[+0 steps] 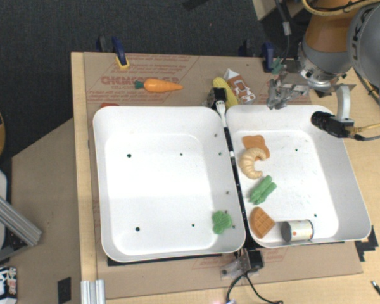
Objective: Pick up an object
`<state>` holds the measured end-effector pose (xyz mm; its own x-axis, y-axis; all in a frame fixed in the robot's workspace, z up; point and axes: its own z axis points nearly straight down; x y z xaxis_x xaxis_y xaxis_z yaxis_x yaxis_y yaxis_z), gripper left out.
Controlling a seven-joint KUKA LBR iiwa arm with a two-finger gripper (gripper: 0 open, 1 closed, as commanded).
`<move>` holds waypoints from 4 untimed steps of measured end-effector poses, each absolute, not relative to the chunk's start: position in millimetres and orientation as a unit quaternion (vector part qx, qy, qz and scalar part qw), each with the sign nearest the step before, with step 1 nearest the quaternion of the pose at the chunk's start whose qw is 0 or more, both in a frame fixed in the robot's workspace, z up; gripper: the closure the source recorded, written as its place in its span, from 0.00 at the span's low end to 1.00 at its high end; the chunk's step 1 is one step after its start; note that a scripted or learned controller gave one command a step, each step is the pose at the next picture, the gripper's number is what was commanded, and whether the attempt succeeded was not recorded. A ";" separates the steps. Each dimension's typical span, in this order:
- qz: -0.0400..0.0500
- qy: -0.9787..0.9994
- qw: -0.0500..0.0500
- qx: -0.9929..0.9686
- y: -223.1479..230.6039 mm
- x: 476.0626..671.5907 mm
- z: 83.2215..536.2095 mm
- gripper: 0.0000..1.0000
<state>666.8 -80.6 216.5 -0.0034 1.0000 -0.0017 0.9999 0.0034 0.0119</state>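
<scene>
Camera view: my gripper (pixel 280 99) hovers by the right white bin's (pixel 342 170) far rim, finger state unclear. I'd centre over the pale curved croissant-shaped toy (pixel 253 162) mid-bin, then descend straight.

The gripper (pixel 280 97) hangs at about one o'clock, over the far rim of the right bin (pixel 342 189); its fingers are too small to read. In that bin a croissant (pixel 253 160) lies centre-left, a green piece (pixel 262 189) just below it, a waffle (pixel 261 221) and a can (pixel 297 230) at six o'clock. The left bin (pixel 158 176) holds a green lump, perhaps broccoli (pixel 222 221), at five o'clock. A carrot (pixel 159 86) lies on the board at eleven o'clock.
</scene>
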 end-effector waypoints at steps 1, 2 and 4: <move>0.005 0.709 0.004 0.705 -30.9 668.4 307.0 1.00; 0.004 0.710 0.003 0.705 42.2 667.2 381.5 1.00; 0.004 0.710 0.001 0.704 165.0 598.9 456.9 1.00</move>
